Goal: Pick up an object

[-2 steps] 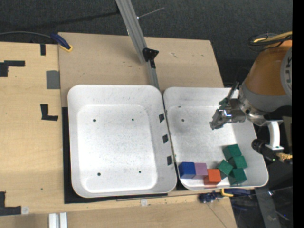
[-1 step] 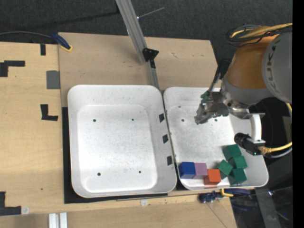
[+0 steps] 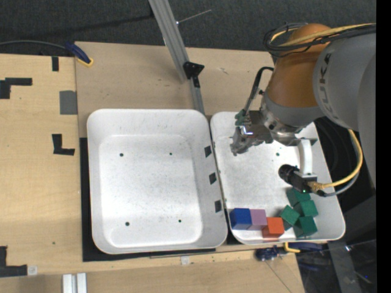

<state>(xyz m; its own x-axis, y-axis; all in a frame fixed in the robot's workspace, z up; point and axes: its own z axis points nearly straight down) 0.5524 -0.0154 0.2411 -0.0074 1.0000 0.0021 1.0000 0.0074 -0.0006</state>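
Largest of all, the pale wooden bench (image 3: 36,182), marked here and there with black tape marks (image 3: 58,144) and one grey square (image 3: 68,101). Reaching in from the right, the grey arm (image 3: 348,72) with its orange band, bulking over the far corner of the right bin. On its casing, some lettering (image 3: 324,78), seen at a slant and only partly legible.

Next, the left bin (image 3: 146,112), white, shallow, the wider of the two, flecked with a few small dark spots. Just beside it, the right bin (image 3: 256,185), narrower. Slanting down from the top edge, a metal rail (image 3: 166,23), ending near the seam between the bins.

Over the far left part of the right bin, close to the rim facing the left bin, the gripper (image 3: 242,140), pointing downward. Spread or closed: cannot tell from this angle.

Well apart from it, along the near edge of the right bin, the things to pick. Clustered in the near right corner, the green blocks (image 3: 300,211). Then, running leftward in a row, the orange block (image 3: 274,226), the lilac block (image 3: 258,217) and the blue block (image 3: 241,218), each close against the next.
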